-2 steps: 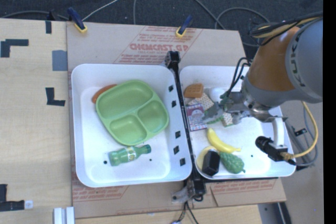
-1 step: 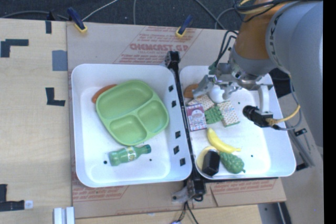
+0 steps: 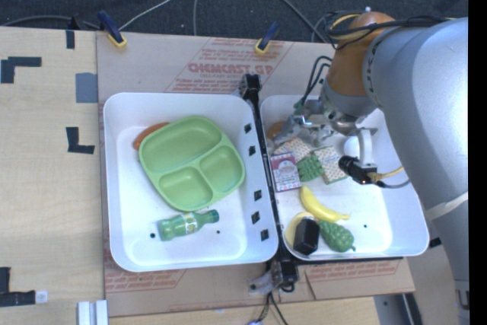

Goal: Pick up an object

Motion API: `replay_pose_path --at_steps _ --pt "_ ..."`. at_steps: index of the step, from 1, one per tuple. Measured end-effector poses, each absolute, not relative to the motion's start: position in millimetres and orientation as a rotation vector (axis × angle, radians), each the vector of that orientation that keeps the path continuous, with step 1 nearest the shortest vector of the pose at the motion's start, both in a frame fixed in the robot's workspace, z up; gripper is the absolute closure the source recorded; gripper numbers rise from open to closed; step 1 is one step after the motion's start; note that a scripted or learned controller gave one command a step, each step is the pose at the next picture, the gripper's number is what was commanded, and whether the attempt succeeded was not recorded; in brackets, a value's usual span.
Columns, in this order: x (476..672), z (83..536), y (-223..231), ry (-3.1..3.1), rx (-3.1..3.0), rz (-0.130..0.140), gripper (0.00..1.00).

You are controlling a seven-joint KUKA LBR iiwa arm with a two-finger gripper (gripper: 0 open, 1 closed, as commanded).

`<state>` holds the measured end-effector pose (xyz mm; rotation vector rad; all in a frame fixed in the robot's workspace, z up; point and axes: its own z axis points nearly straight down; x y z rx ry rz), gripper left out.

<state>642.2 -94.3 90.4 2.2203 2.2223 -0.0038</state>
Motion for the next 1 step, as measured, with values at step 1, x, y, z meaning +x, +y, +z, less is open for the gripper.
replay_pose_path --at_steps 1 --pt "668.9 85.2 -92.7 2.224 2.217 0.001 0.0"
